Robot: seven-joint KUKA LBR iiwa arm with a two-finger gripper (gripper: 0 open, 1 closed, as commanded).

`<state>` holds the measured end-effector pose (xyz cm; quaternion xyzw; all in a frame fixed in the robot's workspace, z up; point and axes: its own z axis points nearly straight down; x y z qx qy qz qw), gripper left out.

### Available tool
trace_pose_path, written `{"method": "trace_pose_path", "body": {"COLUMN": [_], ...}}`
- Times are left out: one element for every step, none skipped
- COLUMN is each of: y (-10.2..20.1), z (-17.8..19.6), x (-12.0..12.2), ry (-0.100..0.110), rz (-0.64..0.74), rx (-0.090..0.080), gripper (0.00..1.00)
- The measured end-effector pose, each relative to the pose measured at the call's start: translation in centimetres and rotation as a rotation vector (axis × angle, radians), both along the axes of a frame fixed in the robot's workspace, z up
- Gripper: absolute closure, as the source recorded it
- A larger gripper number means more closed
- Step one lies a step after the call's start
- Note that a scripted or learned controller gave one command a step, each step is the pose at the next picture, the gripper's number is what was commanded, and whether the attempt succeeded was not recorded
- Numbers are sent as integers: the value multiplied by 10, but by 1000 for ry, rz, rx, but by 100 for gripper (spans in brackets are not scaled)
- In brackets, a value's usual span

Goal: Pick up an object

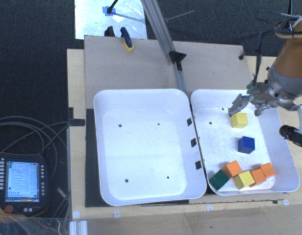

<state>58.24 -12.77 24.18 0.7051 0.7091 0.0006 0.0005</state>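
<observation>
Yellow cube (239,120) sits in the upper part of the right bin (283,146), w/ the gripper (250,104) hovering just above and behind it. Jaws look spread, one finger (238,103) angled down to the cube's left, the other nearer the wrist; nothing between them, so no hold yet. Judging by this, the step in hand is the approach/line-up over a target, prob. that yellow cube.

Other candidates: blue cube (246,144) mid-bin, apart from the rest; green cube (219,179), two orange cubes (234,168) (264,172) and a second yellow one (244,179) packed together at the near edge. Left bin (104,131) on the counter (141,65) plays no part.

Next move needs: centre the jaws astride the yellow cube, drop straight down, close, lift. Risk is a nudge sideways instead of a grip.
</observation>
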Motion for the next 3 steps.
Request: {"method": "trace_pose_path", "body": {"y": [0, 1, -4], "z": [0, -41, -103], "x": [0, 3, 5], "ry": [-1, 3, 6], "rz": [-1, -3, -4], "rx": [0, 0, 0], "gripper": [0, 0, 0]}}
